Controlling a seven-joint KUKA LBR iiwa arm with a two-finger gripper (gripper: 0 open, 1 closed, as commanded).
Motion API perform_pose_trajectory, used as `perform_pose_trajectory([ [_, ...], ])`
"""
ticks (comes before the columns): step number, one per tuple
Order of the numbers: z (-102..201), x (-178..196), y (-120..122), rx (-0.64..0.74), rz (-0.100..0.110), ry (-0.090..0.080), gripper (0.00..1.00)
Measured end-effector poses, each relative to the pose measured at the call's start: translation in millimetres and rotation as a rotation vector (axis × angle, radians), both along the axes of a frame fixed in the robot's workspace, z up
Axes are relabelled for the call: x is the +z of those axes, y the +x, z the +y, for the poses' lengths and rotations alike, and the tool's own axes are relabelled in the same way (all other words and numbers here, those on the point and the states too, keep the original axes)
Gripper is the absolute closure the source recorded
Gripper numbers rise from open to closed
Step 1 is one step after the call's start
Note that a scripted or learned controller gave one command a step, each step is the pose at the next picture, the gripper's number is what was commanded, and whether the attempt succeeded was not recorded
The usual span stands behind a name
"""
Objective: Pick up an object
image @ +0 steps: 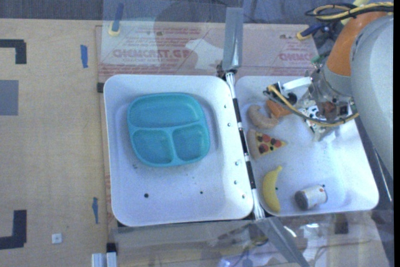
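The right bin (340, 166) holds a yellow banana (272, 189) near its front left and a grey can (310, 197) lying on its side beside the banana. A toy pizza slice (269, 144) lies at mid left, with a tan bread piece (257, 117) behind it and an orange item (278, 108) further back. My gripper (320, 125) hangs low over the bin's back right, just right of the orange item, wrapped in yellow and black cables. The wrist hides what lies under it.
The left bin (119, 197) bears a teal divided plate (169, 129). A ridge with white clips (240, 147) separates the two bins. The grey arm with its orange band (340, 53) covers the right bin's back right corner.
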State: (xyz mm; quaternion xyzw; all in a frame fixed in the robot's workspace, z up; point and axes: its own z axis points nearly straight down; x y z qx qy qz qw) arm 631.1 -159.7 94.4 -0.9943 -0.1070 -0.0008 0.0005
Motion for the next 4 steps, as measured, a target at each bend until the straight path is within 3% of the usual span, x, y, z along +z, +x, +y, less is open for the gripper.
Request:
perform_pose_trajectory([
  [1, 43.4, -7.2, 3.2, 0.033, 0.000, 0.000, 0.00],
  [2, -23.3, 41.5, -23.3, 0.132, 0.002, 0.000, 0.00],
  [3, 41.3, -7.0, -9.0, 0.058, -0.001, -0.001, 0.00],
  [4, -37.6, 33.6, -58.6, -0.011, 0.003, 0.002, 0.00],
])
